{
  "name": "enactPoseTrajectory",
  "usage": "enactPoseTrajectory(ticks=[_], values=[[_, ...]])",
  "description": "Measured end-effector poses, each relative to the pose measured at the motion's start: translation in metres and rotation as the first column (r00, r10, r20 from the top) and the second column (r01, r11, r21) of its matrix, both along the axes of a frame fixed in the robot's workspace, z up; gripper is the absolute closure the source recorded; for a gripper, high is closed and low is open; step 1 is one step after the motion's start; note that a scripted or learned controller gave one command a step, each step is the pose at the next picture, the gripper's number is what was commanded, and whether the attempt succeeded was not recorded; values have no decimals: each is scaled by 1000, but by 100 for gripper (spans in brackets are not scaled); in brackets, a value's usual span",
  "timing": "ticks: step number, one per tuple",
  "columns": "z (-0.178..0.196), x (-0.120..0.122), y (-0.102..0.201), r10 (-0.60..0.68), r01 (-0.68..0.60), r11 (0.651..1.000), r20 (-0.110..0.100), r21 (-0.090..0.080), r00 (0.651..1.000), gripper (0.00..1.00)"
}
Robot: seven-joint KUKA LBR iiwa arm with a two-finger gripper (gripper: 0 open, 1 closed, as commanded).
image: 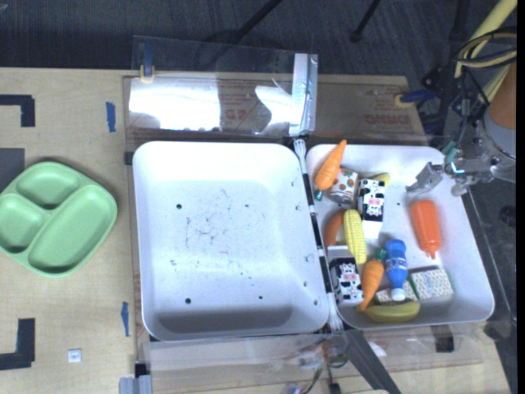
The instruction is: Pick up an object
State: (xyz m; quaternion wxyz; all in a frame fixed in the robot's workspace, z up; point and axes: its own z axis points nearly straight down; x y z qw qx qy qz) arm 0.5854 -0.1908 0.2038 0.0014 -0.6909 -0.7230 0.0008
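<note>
The right bin [472, 257] holds a jumble of toy food. An orange carrot [329, 165] lies at its top left beside two cow-patterned boxes [372, 197]. A yellow corn cob [354, 235], a blue bottle [395, 263], a second carrot [371, 279], a banana [392, 310] and a speckled block [431, 284] crowd the lower half. A smooth orange piece [426, 225] lies alone toward the right. My gripper [425, 178] hangs over the bin's upper right, just above that orange piece, with nothing visibly in it.
The left bin [152, 171] sits next to the right one, sharing a middle wall. A green divided plate [54, 217] rests on the bench at far left. A clear plastic panel [221, 97] stands behind the left bin. Cables and stands lie beyond the bench at the back right.
</note>
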Motion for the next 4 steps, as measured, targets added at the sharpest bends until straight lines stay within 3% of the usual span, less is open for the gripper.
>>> enactPoseTrajectory(ticks=[1,2,3,4], values=[[-36,-17,-15,-160,160,987,-2,1,987,0],[-28,-25,13,-338,338,941,-3,0,941,0],[45,2,26,-428,428,904,1,-3,904,0],[-39,-34,12,-533,533,846,-3,-2,846,0]])
